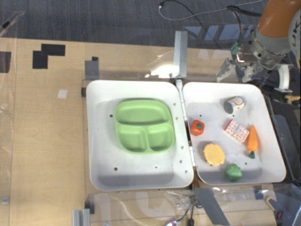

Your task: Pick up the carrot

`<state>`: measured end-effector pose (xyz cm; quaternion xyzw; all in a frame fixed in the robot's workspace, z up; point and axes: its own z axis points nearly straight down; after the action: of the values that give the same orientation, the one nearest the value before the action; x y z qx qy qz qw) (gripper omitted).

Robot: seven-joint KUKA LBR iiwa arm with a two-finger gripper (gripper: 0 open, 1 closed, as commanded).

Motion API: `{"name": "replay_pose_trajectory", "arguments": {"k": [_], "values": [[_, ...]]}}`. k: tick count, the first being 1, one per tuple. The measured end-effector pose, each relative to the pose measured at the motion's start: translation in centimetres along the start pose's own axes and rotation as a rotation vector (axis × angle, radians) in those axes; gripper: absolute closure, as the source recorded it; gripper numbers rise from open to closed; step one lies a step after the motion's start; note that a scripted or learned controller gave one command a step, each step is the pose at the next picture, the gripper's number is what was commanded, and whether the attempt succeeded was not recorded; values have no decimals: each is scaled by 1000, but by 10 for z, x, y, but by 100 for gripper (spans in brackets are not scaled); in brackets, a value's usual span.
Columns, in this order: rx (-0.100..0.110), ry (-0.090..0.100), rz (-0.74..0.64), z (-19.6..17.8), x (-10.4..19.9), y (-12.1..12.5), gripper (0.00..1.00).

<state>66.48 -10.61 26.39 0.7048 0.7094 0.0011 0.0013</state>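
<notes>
The carrot (253, 138) is orange with a small green top. It lies lengthwise in the right bin (268, 108), close to that bin's right wall, with the green end toward the front. My gripper (237, 71) hangs above the bench just behind the right bin's back rim, well behind the carrot and a little to its left. Its fingers are spread open with nothing between them. The arm's orange band (278, 14) is at the top right.
Sharing the right bin are a grey and white can (233, 104), a pink checkered block (236, 131), a red tomato (197, 127), a yellow disc (214, 154) and a green broccoli piece (233, 172). A green divided plate (143, 126) sits in the left bin (101, 140).
</notes>
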Motion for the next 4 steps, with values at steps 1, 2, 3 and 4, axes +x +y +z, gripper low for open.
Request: {"name": "replay_pose_trajectory", "arguments": {"k": [1,2,3,4], "values": [[0,0,150,73,-54,-17,0],[-1,-2,156,105,-95,-55,0],[-1,-1,156,73,-94,-126,0],[-1,-1,156,74,-94,-126,0]]}}
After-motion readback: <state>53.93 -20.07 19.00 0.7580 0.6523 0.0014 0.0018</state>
